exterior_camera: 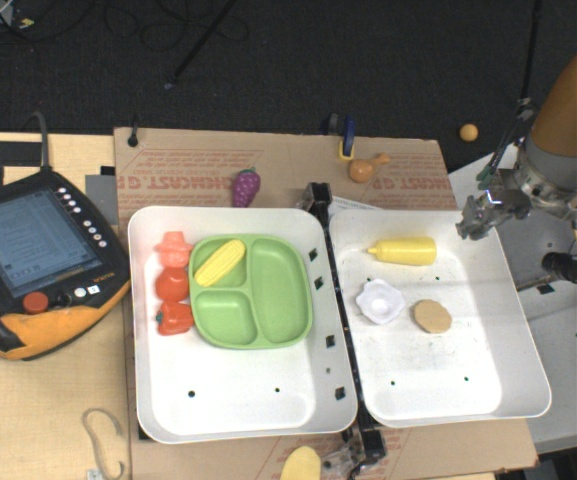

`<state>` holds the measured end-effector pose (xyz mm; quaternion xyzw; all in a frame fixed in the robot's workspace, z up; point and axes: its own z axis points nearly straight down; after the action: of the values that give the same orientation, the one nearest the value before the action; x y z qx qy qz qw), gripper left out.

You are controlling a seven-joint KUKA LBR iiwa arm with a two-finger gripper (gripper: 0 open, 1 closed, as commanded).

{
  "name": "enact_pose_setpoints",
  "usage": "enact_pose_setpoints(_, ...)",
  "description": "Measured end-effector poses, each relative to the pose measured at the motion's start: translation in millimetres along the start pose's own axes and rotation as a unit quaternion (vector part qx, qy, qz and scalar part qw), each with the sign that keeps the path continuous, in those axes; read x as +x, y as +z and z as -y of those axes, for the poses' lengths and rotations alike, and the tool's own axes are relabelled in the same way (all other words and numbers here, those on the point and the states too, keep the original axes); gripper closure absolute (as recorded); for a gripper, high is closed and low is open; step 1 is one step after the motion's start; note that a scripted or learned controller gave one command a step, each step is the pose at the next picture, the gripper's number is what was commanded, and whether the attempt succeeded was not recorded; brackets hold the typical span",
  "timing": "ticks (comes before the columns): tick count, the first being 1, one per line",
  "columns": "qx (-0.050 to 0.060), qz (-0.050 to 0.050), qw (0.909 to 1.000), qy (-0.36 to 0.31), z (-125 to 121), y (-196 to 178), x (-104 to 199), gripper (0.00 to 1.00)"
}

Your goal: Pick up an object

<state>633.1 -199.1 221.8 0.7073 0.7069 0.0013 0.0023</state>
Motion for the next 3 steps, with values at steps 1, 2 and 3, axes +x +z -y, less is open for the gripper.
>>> enact_pose_setpoints(1,0.002,-0.001,1.0000,-0.002,-0.4,-6.2,-0.1,1.00)
enact_pose_setpoints(2,0.004,-0.002,1.0000,-0.002,15.0,-14.7,56.1,1.00)
enact_pose_setpoints(3,0.004,-0.002,1.0000,-0.002,25.9,-22.2,108.2,1.00)
